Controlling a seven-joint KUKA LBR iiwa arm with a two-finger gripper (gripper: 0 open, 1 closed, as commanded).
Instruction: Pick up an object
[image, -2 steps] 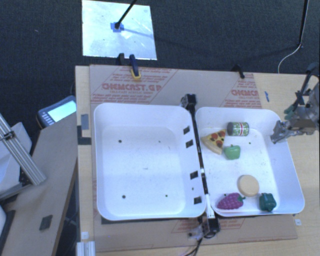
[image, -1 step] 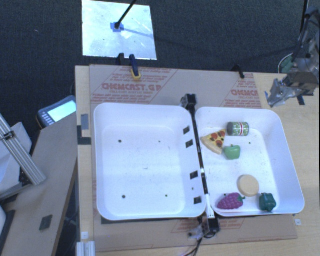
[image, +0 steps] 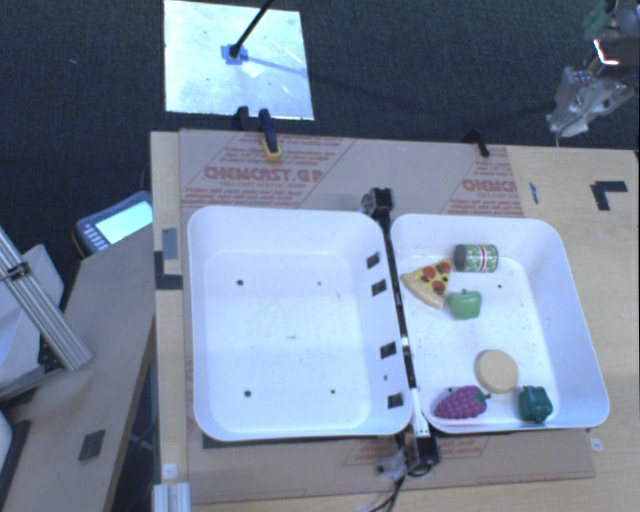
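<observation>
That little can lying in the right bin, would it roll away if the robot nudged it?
Probably. The can lies on its side on the bin's flat floor, so a sideways nudge could roll it. It touches nothing, so only the bin wall would stop it. Its rounded, smooth-looking side might slip in a grasp.

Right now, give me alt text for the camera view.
Two white bins sit side by side; the right bin holds a pizza slice, can, green pepper, biscuit, grapes and dark green toy. The tool hangs at upper right.
</observation>
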